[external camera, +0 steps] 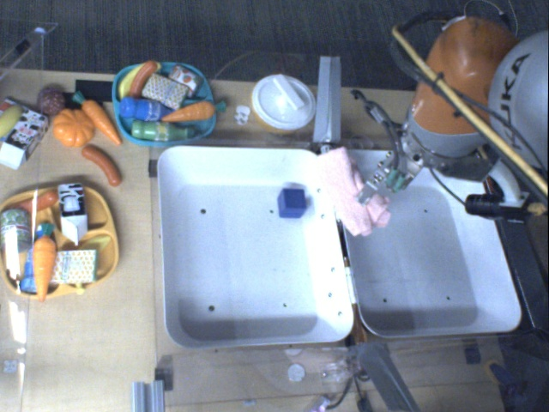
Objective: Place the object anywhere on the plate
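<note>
Blue cube (292, 202) sits alone in our left bin (249, 316), well apart from the hand (382, 184), which hovers beside a pink cloth (352, 191) draped over the bins' shared wall; we cannot tell its finger state. We judge the cloth could snag. Toy food clutters the wooden worktop (129, 256); dark carpet (214, 7) lies beyond.

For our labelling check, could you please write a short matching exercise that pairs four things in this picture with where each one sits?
Things:
1. blue cube
2. pink cloth
3. white lid
4. orange pumpkin

Places:
A. on the bench left of the blue bowl
B. draped over the edge between the two bins
C. inside the left bin
D. on the bench above the left bin

Pairs: 1-C, 2-B, 3-D, 4-A
</note>
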Controlling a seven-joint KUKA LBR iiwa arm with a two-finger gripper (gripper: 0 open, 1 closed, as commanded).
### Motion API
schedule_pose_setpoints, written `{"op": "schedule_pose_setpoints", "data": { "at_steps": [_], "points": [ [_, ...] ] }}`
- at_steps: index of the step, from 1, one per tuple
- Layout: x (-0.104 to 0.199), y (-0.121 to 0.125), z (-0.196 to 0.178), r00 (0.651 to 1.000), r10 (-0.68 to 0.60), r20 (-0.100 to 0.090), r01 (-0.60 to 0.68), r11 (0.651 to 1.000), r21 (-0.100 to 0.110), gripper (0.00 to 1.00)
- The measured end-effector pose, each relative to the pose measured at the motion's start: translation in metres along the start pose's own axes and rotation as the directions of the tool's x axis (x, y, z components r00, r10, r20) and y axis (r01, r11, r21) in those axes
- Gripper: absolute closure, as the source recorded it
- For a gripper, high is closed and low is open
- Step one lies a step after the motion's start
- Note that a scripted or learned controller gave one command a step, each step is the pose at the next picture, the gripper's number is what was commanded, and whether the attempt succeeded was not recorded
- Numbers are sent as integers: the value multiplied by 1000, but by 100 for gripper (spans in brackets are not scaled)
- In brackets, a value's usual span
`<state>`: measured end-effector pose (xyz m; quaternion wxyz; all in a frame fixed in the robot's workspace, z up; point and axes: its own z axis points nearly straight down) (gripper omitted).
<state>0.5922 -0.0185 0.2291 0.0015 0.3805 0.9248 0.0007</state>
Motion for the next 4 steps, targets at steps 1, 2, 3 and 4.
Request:
{"op": "schedule_pose_setpoints", "data": {
  "at_steps": [1,2,3,4],
  "points": [
    [28,45,-9,921,-391,1,391,921,-2,100],
    [62,83,-1,711,-704,4,704,711,-3,100],
    [86,131,1,708,-707,4,707,708,-3,100],
    [86,130,1,708,-706,4,706,708,-3,0]
  ]
}}
